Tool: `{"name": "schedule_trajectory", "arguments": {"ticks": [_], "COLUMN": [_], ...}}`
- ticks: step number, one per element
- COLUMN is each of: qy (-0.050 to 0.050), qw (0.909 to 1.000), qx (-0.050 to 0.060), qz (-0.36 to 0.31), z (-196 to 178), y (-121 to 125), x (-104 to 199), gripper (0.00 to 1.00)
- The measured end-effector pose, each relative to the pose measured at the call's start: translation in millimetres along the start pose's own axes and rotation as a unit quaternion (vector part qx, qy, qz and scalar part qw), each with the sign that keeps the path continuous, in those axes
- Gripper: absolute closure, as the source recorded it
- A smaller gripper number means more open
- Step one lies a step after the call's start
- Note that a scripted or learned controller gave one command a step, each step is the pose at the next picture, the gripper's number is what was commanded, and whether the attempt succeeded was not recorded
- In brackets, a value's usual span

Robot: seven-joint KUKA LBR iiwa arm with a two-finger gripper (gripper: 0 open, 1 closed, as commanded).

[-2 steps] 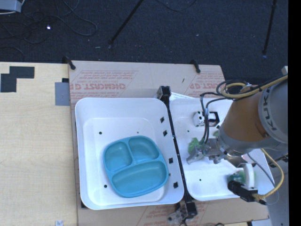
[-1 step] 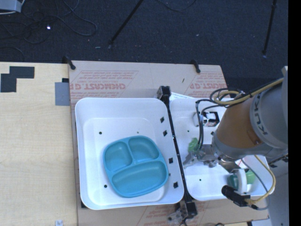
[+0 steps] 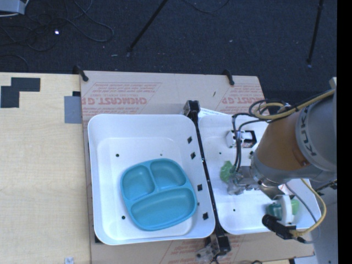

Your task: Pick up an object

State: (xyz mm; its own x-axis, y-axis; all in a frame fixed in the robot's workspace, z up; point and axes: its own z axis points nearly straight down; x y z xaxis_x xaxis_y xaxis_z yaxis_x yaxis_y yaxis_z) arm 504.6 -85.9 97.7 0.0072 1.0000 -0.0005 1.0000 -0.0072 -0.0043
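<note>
Grey arm (image 3: 308,142) with the orange band (image 3: 278,147) sits highest, coming in from the right over the right bin (image 3: 220,142). Black and yellow cables loop around its wrist. The pincer (image 3: 237,185) hangs low over the middle of that bin's floor. It looks metallic and is seen from above, so open or closed: cannot tell. Nothing is visibly held.

Task thing is the small green object (image 3: 226,171). It lies on the right bin's floor just left of the pincer and slightly farther back, looking as if it touches or nearly touches the pincer's left side. It is well right of the black divider (image 3: 201,164) between the bins. Its long axis runs roughly far to near, with the far end tipped a little to the left. Its ends look alike and soft-edged, so which way it points: cannot tell.

A second object, green and white (image 3: 286,207), lies in the near right corner of the same bin. It is partly covered by the arm and a cable, and is well apart from the pincer.

Left bin (image 3: 102,147) holds a blue divided plate (image 3: 158,194). It lies flat and a bit rotated, with two small compartments on the far side and one large one on the near side.

Both bins rest on cardboard (image 3: 126,95) on a pale wood bench (image 3: 38,175).
</note>
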Motion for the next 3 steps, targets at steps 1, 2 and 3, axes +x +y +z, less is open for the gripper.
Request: {"name": "schedule_trajectory", "arguments": {"ticks": [1,2,3], "qy": [0.000,0.000,0.000], "qw": [1.0000,1.0000,1.0000], "qx": [-0.002,-0.002,-0.003], "qz": [-0.004,-0.004,-0.004], "z": [-44,-87,-140], "y": [6,0,1], "x": [2,3,2], "gripper": [1.00,1.00,1.00]}}
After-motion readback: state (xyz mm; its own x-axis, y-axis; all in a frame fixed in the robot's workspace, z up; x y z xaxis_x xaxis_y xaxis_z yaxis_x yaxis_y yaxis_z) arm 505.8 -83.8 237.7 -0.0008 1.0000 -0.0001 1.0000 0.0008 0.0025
